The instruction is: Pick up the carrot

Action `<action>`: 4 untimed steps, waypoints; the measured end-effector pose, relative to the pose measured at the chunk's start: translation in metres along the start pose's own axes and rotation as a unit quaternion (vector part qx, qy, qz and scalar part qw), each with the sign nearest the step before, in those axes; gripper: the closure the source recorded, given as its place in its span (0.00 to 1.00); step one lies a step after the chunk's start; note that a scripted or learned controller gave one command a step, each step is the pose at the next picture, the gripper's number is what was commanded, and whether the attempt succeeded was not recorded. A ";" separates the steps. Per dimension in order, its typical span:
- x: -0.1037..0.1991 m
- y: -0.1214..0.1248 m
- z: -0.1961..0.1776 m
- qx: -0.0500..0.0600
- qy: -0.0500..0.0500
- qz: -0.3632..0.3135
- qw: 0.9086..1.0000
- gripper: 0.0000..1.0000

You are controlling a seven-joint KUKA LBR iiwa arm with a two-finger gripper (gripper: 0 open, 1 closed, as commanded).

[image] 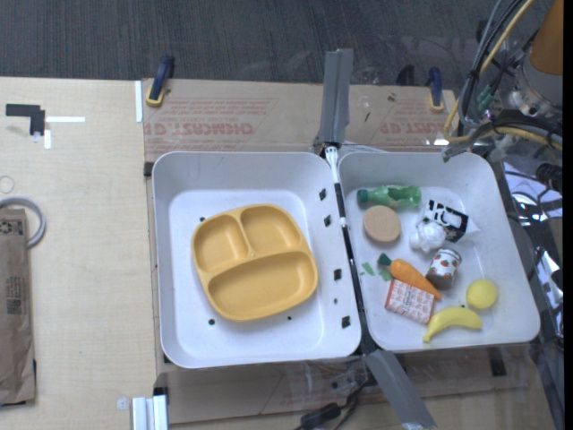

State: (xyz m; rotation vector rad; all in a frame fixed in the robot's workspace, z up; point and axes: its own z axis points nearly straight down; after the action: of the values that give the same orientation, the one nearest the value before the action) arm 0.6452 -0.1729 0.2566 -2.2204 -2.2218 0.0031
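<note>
Orange and tapered, the carrot [414, 276] lies in the right bin [501, 240], touching the red-and-white carton [409, 300] just below it. Beside it: a round tan disc [383, 225], a curved yellow banana [452, 321]. Arm [537, 52] stands at the bin's upper right corner; grip state indeterminable.

Pale wooden bench [81, 240], seemingly dark carpet [224, 16]

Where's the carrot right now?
The carrot lies in the right bin, just above the orange packet, left of the small can.
</note>
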 end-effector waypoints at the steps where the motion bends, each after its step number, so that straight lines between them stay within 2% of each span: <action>1: -0.037 0.013 0.099 0.000 0.000 0.060 0.998 0.00; 2: 0.046 -0.162 0.043 0.001 0.000 0.055 0.998 0.00; 3: 0.068 -0.140 0.139 -0.011 -0.002 0.134 0.991 0.00; 4: 0.102 -0.092 0.066 0.000 0.000 -0.036 0.999 0.00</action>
State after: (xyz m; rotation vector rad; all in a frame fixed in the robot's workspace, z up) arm 0.5531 -0.0714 0.1910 -2.1400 -2.2998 0.0028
